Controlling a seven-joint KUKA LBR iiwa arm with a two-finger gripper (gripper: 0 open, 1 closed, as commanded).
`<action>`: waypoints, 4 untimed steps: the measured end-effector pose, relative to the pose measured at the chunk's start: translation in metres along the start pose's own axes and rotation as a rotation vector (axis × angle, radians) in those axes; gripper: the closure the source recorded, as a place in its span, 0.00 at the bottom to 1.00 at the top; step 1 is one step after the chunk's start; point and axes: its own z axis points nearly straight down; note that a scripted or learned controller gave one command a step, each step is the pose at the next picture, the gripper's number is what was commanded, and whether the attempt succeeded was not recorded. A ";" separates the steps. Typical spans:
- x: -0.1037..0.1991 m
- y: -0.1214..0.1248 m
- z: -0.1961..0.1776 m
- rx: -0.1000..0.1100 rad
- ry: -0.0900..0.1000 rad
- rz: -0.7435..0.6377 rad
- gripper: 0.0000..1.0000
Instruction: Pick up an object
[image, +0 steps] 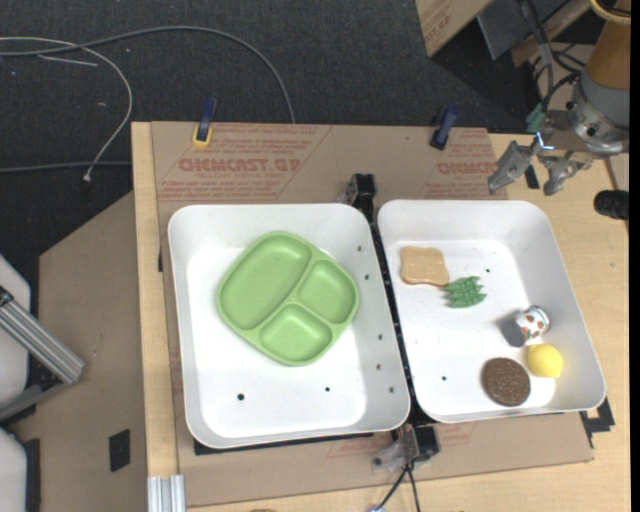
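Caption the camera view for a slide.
Open gripper above right bin holding toast, lemon, cookie; green plate in left.

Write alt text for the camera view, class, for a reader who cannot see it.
The arm's open pincer hovers beyond the right bin's far corner, holding nothing. That bin holds a toast slice, green sprig, small cup, yellow lemon and brown disc; the left bin holds a green divided plate.

Colours and patterns of bench items, viewed from above.
Two white bins (190, 300): the left holds a light green divided plate (288, 297); the right holds a tan toast slice (423, 266), dark green sprig (465, 292), brown disc (505, 381), yellow ball (545, 361), and a white cup with red and green spots (530, 324).
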 end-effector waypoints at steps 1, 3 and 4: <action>0.000 -0.002 0.042 0.004 0.001 0.000 0.00; 0.011 -0.010 0.140 0.006 0.001 0.000 0.00; 0.011 -0.008 0.125 -0.002 0.000 -0.001 1.00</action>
